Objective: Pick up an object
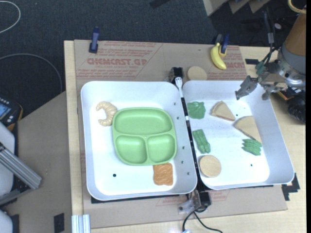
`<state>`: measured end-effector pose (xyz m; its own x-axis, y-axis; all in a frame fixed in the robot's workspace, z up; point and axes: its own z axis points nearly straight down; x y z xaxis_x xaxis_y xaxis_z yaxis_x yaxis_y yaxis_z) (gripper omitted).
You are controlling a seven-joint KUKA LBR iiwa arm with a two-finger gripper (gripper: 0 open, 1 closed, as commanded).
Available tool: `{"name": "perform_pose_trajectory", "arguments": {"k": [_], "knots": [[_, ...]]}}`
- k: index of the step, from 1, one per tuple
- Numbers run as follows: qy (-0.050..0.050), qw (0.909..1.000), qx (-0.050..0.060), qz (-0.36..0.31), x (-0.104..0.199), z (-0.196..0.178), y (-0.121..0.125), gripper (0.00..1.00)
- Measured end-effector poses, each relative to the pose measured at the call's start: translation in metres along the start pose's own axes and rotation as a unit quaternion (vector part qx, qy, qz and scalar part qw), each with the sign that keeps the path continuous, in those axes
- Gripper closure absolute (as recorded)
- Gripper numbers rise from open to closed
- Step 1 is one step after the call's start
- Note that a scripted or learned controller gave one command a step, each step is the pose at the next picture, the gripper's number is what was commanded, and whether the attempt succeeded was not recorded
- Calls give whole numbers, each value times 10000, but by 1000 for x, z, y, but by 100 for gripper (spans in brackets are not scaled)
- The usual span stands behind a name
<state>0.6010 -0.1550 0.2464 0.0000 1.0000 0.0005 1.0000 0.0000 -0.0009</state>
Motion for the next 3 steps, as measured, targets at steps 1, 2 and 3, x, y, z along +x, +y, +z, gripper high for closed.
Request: {"name": "perform_pose_trajectory", "arguments": {"k": [1, 2, 3], "knots": [[-13, 10000, -95, -24, 46, -196, -60, 0], [-17, 10000, -36, -9, 44, -197, -58, 100], [13, 10000, 44, 15, 30, 7, -90, 100]]}}
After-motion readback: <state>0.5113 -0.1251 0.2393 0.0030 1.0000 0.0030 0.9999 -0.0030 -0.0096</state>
